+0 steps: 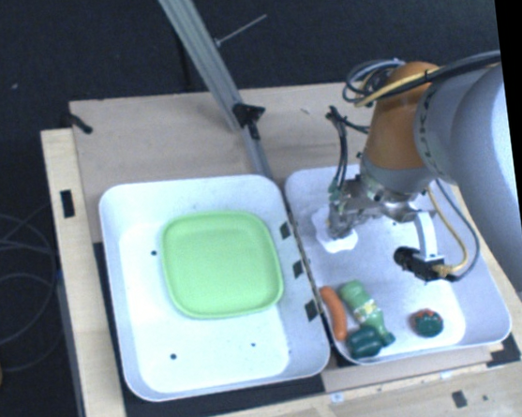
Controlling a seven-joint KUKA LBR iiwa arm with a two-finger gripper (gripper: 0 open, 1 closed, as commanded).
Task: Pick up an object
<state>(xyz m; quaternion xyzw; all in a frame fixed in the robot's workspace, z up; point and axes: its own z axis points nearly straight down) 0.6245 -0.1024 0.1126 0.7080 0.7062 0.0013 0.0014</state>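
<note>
My gripper (342, 219) is low in the right bin (480, 303), near its back left corner. It stands right over a small white object (339, 240) on the bin floor. Along the bin's front lie an orange carrot-like piece (334, 311), a light green and yellow item (358, 300), a dark green piece (368, 339) and a small round green and red thing (427, 322).
The left bin (147, 358) holds a light green square plate (220, 262). A grey pole (210, 58) slants up from between the bins at the back. A black part with cables (416, 262) hangs off the arm over the right bin's middle.
</note>
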